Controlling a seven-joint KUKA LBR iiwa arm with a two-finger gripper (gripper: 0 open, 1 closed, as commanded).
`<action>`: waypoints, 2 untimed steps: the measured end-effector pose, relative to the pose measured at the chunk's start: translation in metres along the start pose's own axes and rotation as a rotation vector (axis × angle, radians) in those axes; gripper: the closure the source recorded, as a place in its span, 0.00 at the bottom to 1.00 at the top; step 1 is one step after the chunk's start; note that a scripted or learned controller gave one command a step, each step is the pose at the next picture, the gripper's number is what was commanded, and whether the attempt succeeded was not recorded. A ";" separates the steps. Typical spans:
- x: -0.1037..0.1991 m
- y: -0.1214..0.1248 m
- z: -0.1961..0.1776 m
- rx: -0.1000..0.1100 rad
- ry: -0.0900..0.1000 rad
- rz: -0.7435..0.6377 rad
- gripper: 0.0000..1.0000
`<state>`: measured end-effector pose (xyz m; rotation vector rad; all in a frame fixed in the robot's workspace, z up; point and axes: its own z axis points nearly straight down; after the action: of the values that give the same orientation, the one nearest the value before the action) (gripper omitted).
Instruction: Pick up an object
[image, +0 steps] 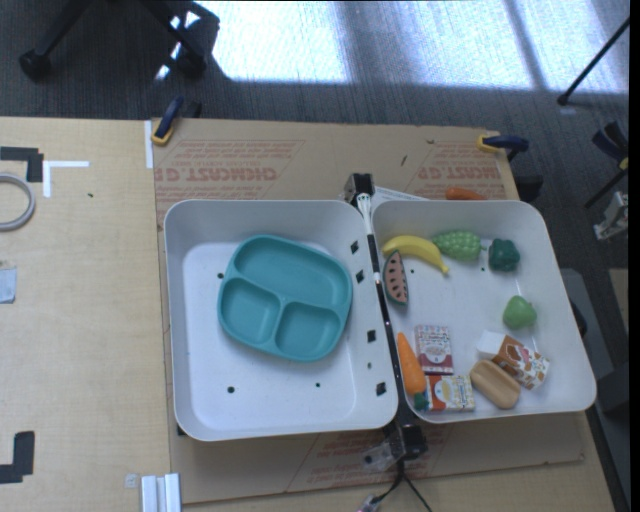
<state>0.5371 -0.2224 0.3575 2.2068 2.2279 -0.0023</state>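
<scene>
An orange item (462, 194) lies behind the far rim of the right bin (560, 300); the rim hides most of it and its identity cannot be told. Print on the small carton (433, 350) and the flat packet (455, 394) near the bin's front edge is too small to read. The carrot (410, 368) overlaps the packet's left end. A wrapped item (522, 361) at the right wall is too blurred to identify. Dark equipment (612, 140) is cut off by the picture's right edge.
</scene>
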 end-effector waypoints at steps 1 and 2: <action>0.000 0.001 -0.009 -0.002 -0.002 -0.005 1.00; 0.000 0.002 -0.019 -0.003 -0.005 -0.009 1.00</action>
<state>0.5392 -0.2225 0.3765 2.1922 2.2340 -0.0042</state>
